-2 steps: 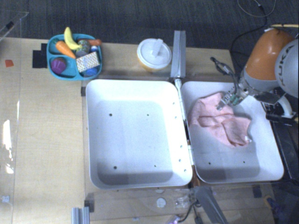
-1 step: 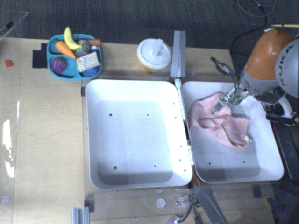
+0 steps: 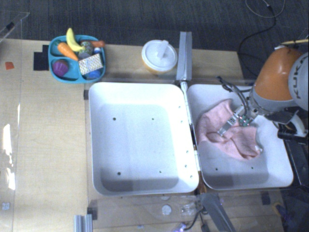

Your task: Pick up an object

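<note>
As I read camera view: pink cloth [image 3: 227, 134] crumpled in right bin [image 3: 277, 175], mid-bin. Gripper [image 3: 235, 122] directly over its centre, touching folds; cloth spreads left and near-right beneath. Opening: cannot tell.

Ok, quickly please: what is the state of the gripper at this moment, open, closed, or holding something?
Gripper: down on the pink cloth in the right bin; its state cannot be told.

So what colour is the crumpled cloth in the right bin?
Pale pink. The crumpled soft cloth shows best in the overhead camera view, under the gripper.
</note>
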Motion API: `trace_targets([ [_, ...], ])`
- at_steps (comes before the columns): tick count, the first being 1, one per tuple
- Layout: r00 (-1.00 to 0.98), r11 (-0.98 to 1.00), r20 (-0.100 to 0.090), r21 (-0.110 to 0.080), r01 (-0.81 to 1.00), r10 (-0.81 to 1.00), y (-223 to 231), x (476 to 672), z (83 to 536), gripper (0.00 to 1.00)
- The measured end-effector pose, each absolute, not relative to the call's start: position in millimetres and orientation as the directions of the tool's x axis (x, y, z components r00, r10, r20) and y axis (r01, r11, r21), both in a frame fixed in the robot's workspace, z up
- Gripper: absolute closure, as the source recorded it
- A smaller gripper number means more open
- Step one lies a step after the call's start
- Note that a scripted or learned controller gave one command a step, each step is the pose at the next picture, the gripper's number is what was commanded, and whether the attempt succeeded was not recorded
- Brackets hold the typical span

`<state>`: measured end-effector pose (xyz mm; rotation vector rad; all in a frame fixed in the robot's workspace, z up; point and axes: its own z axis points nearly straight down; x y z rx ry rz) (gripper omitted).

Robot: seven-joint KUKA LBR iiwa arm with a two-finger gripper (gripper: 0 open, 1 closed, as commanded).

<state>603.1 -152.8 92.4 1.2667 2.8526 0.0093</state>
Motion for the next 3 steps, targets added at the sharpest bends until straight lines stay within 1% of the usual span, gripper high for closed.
trace_targets([
  [1, -0.671, 0.671, -0.024, 0.022, 0.741, 0.741, -150.8, 607.0, 105.7, 1.0],
  [2, -0.671, 0.672, -0.032, 0.03, 0.74, 0.74, -149.2, 610.7, 118.5, 1.0],
  [3, -0.419, 0.419, -0.006, 0.01, 0.908, 0.908, -121.5, 666.5, 158.0, 1.0],
])
